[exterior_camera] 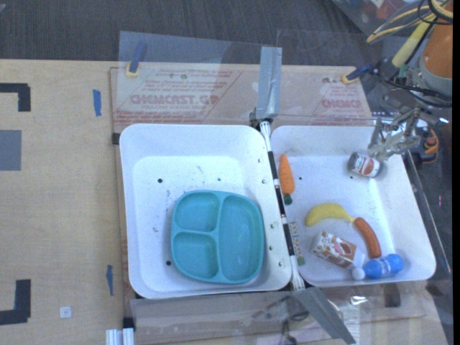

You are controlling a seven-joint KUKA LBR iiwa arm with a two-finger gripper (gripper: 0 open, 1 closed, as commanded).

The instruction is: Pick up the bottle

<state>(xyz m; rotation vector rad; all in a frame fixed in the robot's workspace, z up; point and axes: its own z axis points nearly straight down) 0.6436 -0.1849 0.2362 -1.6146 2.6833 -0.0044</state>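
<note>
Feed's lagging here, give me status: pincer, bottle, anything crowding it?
Pincer over right bin's far corner, above a small can. Blue bottle lying at near edge, untouched. Sausage and carton close beside it.

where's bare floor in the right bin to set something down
Bare floor lies mid-bin between the carrot, the can and the banana. The front right corner is crowded: carton, sausage, blue bottle. The gripper hangs over the can.
</note>
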